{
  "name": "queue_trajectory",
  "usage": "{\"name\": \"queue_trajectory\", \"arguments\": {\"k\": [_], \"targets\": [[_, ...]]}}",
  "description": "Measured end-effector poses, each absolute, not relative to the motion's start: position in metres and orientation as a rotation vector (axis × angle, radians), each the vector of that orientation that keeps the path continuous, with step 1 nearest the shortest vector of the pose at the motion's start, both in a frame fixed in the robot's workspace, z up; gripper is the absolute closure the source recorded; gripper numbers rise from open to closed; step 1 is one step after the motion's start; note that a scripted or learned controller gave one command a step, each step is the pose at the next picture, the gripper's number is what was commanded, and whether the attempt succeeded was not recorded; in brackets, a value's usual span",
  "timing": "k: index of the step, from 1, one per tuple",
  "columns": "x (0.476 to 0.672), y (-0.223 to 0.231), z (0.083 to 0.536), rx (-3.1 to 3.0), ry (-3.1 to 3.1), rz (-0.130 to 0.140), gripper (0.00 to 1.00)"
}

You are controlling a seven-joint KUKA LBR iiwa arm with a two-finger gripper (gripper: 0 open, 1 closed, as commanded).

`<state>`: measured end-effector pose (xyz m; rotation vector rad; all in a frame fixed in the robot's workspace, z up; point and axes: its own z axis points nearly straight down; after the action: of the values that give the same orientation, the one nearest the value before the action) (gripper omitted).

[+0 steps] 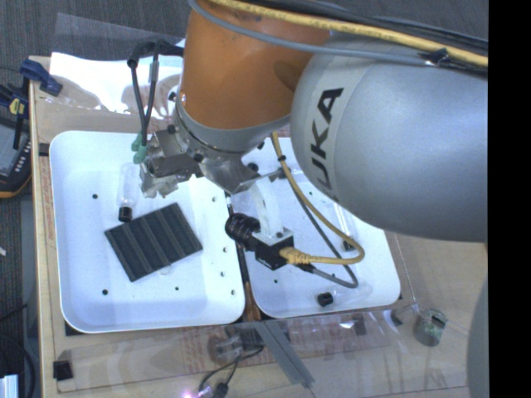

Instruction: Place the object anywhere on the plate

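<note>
Gripper (158, 177) sits low over the left bin (70, 222), near its upper middle; can't tell its state, wrist blocks it. Dark ribbed plate (153, 240) lies flat in that bin, just below the gripper. Small black object (124, 214) beside the plate's upper-left corner.

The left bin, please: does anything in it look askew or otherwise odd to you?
Mildly. The dark ribbed plate lies flat in the left bin but is turned at a slant to the bin's walls. The claw sits above the plate's upper edge. I see no spill or damage.
</note>
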<state>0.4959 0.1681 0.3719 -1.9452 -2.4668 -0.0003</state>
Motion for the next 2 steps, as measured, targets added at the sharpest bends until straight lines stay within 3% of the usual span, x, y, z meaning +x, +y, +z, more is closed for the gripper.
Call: {"name": "queue_trajectory", "arguments": {"k": [1, 2], "targets": [[0.528, 0.199, 0.442, -1.368, -2.829, 0.000, 1.00], [0.578, 0.211, 0.374, -1.157, -2.919, 0.005, 1.00]]}}
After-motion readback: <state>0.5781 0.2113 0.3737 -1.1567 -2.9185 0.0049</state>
